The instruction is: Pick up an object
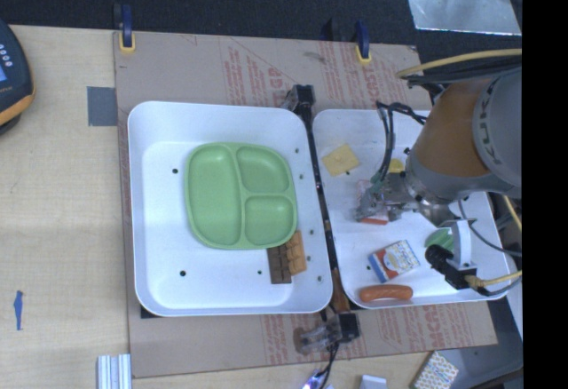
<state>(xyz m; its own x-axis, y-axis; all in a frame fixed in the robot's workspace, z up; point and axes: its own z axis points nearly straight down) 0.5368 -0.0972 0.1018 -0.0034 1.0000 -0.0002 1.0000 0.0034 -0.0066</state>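
Note:
My gripper [379, 203] is low in the right bin [348, 119], near its middle, with the grey arm and its orange band coming in from the right. A small red item [374, 220] lies right beneath the gripper, partly hidden by it. A yellow cheese slice [340, 159] lies up and to the left of the gripper. A small white, blue and orange carton [394, 258] sits below the gripper, and an orange-red sausage [384, 293] lies by the bin's front rim. A green object [438, 241] shows partly under the arm.
The left bin [142, 201] holds a green divided plate [240, 194] and a brown block [287, 259] at its front right. A black divider [312, 165] runs between the bins. Cables hang around the wrist.

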